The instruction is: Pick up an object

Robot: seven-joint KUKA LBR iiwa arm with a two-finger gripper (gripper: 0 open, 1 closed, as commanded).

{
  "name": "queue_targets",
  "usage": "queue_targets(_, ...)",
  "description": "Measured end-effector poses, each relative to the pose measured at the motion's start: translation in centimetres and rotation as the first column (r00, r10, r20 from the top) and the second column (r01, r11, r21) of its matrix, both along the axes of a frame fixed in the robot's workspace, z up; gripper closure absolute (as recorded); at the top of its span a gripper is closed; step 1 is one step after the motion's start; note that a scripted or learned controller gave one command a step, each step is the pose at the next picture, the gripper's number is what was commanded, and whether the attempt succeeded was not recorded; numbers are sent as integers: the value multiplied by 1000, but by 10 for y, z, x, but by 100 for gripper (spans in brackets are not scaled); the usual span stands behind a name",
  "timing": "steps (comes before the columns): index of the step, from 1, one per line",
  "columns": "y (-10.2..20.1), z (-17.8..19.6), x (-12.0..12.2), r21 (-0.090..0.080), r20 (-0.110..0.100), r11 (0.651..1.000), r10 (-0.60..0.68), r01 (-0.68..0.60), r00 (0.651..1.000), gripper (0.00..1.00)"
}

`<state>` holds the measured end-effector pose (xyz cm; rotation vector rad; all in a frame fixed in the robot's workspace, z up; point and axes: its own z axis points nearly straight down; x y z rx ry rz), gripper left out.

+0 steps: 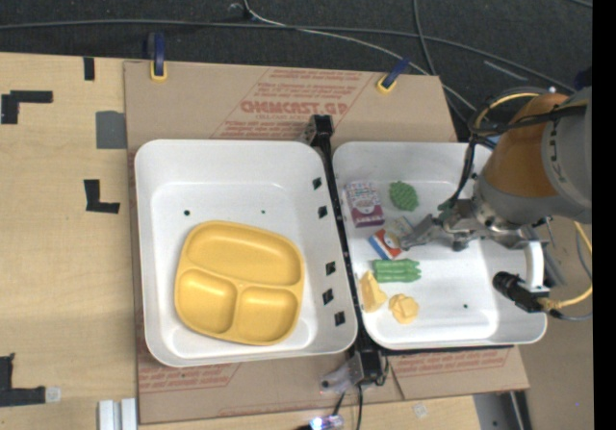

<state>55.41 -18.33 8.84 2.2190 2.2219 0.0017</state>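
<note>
Left bin (154, 178): yellow three-compartment tray (239, 281). Right bin (500, 322): small purple-and-white carton (365, 204), green bumpy toy (402, 194), red-white-blue packet (384, 245), long green piece (396, 270), two yellow pieces (372, 291) and (403, 308). Gripper (404, 234) low over right bin, beside the packet.

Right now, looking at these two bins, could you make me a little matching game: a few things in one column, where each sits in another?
Things:
1. Yellow tray
2. Pink carton
3. Gripper
4. Yellow toy

Places:
A. right bin, near its front edge
B. over the right bin, at its middle
C. left bin
D. right bin, back corner by the divider

Pairs: 1-C, 2-D, 3-B, 4-A
</note>
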Motion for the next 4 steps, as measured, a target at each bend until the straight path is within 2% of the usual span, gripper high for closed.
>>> queue_targets(1,3,14,4,6,8,1000,2,-2,1000,100)
queue_targets(2,5,57,3,-1,1,1000,0,0,1000,100)
queue_targets(4,-4,166,3,-2,3,1000,0,0,1000,100)
